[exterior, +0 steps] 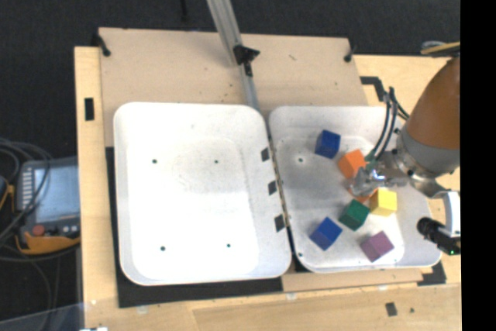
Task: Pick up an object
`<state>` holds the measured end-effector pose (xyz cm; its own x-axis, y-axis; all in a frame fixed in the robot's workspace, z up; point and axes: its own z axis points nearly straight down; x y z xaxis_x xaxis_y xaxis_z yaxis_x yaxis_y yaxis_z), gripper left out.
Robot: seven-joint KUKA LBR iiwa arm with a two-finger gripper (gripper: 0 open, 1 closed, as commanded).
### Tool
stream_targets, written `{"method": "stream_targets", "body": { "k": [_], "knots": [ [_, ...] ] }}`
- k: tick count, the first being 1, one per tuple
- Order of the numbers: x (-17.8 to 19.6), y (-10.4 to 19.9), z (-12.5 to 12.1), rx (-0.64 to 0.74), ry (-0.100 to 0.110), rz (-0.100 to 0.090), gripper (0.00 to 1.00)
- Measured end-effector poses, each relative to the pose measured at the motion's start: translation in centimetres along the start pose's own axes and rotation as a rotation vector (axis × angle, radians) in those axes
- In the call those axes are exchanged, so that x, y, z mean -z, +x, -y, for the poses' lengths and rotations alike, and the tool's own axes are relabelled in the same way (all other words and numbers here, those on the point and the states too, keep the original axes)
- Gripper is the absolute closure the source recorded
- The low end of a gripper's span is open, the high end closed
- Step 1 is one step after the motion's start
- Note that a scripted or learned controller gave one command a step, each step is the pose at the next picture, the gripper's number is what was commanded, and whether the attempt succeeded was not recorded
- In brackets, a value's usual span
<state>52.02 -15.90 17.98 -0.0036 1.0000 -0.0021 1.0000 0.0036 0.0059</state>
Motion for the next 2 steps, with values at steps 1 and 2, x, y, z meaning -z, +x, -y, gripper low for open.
{"method": "stream_targets", "body": {
  "k": [1, 2],
  "knots": [
    [6.3, -0.5, -0.6, 0.000, -0.003, 0.001, 1.00],
    [7.6, -0.6, -0.7, 0.002, 0.003, -0.001, 1.00]
  ]
}}
